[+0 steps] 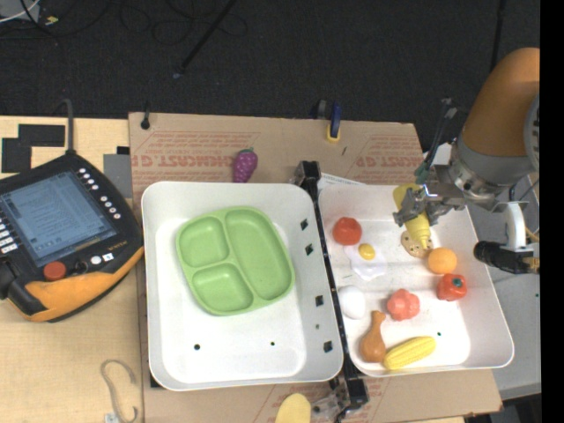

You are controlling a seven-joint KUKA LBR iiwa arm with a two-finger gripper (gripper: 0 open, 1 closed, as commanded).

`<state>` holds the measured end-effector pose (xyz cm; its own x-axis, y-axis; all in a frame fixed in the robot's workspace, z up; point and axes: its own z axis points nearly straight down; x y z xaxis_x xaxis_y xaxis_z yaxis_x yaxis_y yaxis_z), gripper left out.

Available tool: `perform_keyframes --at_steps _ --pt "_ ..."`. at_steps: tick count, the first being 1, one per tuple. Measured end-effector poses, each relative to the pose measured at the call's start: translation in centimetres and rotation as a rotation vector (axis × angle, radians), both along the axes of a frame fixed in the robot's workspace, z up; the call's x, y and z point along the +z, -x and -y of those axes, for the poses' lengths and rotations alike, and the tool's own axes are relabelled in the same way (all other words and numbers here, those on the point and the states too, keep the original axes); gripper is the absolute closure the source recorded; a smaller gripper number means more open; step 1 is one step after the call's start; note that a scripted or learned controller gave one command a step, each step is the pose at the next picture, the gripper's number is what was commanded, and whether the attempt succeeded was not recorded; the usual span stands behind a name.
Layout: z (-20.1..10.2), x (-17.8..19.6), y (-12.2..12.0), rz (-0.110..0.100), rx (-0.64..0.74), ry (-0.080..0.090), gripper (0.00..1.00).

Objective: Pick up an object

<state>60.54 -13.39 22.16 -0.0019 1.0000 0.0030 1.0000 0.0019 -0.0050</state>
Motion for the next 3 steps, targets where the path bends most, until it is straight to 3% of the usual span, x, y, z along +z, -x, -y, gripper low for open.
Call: perform_keyframes --at_steps 1,2,3 --pt "-3.5 1.3 3.8 0.001 0.000 0.000 1.00" --pt "-6.4 -0.4 7.8 -0.003 -0.001 0.000 1.00" --pt "-7.7 -0.3 8.6 0.000 -0.001 0.001 1.00"
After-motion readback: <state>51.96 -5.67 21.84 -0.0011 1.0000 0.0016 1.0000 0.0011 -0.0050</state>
